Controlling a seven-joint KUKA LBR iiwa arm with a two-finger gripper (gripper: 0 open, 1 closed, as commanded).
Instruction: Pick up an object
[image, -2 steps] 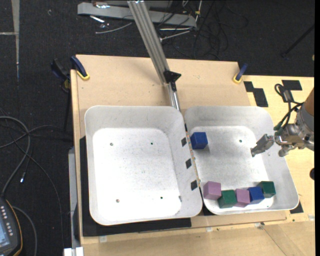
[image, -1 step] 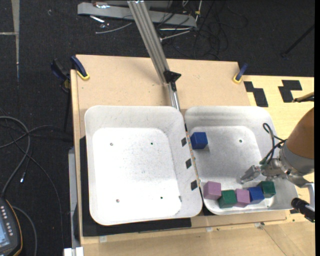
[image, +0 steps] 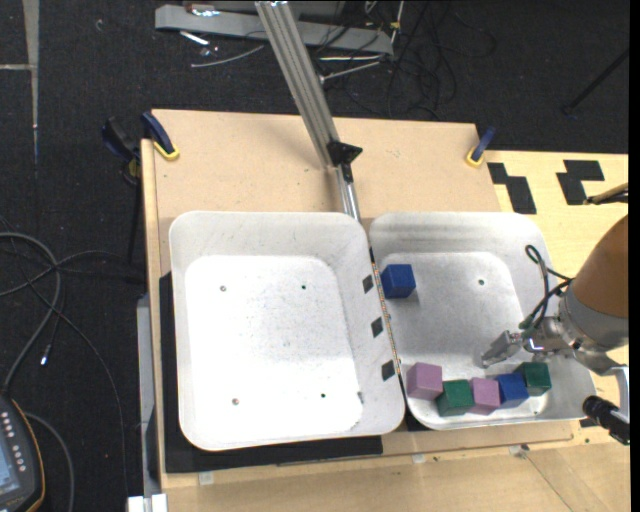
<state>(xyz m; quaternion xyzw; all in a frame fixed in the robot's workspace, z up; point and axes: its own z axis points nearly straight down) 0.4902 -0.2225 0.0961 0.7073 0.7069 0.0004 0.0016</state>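
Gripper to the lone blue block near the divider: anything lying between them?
No. In the camera view, only bare white bin floor lies between the gripper and the lone blue block; the other blocks sit along the near wall.

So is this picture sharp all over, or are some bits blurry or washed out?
In the camera view the two white bins are bright and somewhat washed out, so their speckled floors look pale; the blocks, such as the lone blue block, stay crisp; the gripper and the orange band at the right edge look soft; the dark floor around the bench loses detail in shadow.
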